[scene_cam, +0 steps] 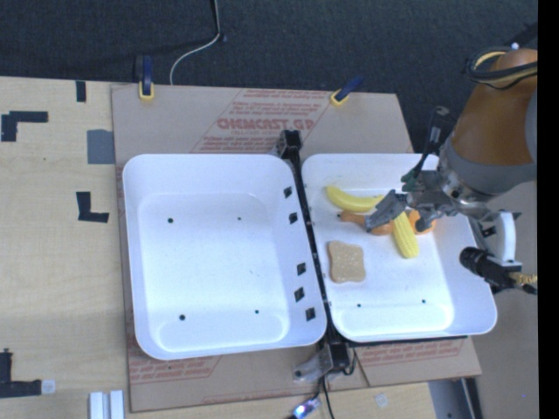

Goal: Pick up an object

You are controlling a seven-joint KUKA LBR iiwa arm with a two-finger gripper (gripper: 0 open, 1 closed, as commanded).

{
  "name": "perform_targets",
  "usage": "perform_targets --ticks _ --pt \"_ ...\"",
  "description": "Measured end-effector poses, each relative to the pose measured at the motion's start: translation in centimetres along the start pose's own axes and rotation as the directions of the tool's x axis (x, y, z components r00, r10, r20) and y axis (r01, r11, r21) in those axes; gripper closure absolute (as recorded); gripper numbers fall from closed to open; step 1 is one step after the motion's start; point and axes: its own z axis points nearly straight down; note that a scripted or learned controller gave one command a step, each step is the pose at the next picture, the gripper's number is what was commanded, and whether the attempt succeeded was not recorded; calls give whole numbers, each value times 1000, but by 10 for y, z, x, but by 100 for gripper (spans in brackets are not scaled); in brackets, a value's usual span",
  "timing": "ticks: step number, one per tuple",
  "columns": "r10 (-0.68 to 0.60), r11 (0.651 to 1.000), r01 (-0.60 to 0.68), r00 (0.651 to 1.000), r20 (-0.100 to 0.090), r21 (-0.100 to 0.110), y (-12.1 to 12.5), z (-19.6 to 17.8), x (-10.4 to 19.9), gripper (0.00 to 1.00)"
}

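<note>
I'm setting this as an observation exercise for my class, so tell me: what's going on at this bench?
A grey robot arm reaches in from the right over the right-hand bin, its gripper low among the toy foods there. A banana, a corn cob, something orange and a slice of bread lie in that bin. Nothing visibly sits between the gripper's fingers, so no object has been picked up yet. The left-hand bin sits beside it.

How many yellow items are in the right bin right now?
2: a banana near the divider at the bin's upper left, and a corn cob just right of it under the claw. The claw may hide more.
</note>
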Motion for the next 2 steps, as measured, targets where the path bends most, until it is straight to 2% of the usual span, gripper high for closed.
perform_targets --ticks 1,2 --pt "-2 1000 2 1000 2 -2 102 54 -20 0" --pt "-9 1000 9 1000 -4 1 101 64 81 0"
